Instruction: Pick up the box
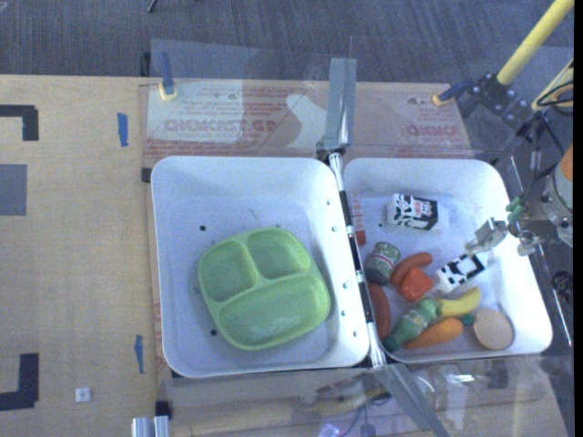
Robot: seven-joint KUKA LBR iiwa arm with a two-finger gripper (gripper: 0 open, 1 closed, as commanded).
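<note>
The box is a small black-and-white carton lying flat in the upper middle of the right bin. A second cow-patterned item lies lower right of it. My gripper hangs over the right side of that bin, to the right of the box and just above the cow-patterned item. It is open, with nothing between its fingers. A clear gap separates it from the box.
Around the lower part of the right bin lie a can, red pieces, a banana, a carrot and an egg. A green divided plate fills the left bin.
</note>
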